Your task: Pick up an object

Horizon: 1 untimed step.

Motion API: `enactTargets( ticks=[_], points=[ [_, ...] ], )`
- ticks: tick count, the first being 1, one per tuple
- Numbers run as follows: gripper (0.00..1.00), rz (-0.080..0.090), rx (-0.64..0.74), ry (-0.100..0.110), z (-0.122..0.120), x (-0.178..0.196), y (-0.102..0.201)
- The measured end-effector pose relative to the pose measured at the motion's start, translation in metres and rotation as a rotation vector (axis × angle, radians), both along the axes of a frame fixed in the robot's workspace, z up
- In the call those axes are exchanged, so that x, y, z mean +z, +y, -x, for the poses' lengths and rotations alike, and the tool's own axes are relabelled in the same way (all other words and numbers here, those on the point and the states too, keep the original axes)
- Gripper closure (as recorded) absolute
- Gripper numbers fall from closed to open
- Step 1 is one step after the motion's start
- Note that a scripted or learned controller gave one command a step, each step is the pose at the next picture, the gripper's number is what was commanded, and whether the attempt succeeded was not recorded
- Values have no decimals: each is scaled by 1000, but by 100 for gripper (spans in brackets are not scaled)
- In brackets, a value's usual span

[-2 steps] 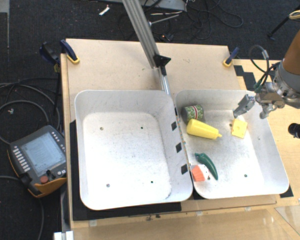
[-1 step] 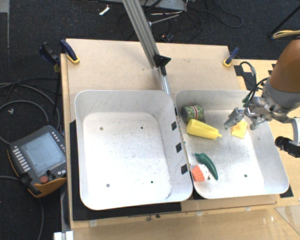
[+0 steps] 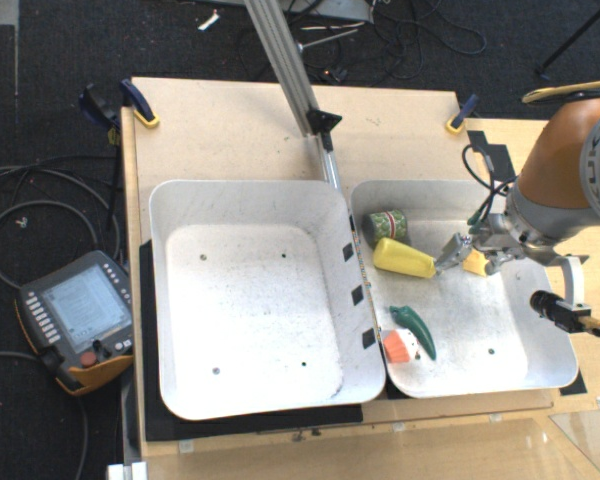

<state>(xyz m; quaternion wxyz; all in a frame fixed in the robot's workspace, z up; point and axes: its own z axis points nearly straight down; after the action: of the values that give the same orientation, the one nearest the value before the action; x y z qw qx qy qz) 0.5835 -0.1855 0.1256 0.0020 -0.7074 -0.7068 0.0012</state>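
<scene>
The right bin (image 3: 540,368) holds a yellow bottle-shaped object (image 3: 402,258) lying on its side, a green can (image 3: 389,225) just behind it, a dark green curved piece (image 3: 414,329) and a small orange and white block (image 3: 400,347) near the front left. My gripper (image 3: 468,254) is low in the right bin, right of the yellow object. A small yellow piece (image 3: 475,263) sits between its fingers. The grey arm with its orange band (image 3: 565,158) comes in from the right.
The left bin (image 3: 180,218) lies beside the right one, with black clips along the shared wall (image 3: 358,293). A slanted metal pole (image 3: 285,53) crosses above the bench's back. Yellow clamps (image 3: 145,118) grip the bench corners. A teach pendant (image 3: 75,313) lies on the floor at left.
</scene>
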Motion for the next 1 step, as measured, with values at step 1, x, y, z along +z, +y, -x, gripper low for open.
enactTargets(
  ticks=[1],
  points=[
    [100,2,0,-6,-2,13,-1]
  ],
)
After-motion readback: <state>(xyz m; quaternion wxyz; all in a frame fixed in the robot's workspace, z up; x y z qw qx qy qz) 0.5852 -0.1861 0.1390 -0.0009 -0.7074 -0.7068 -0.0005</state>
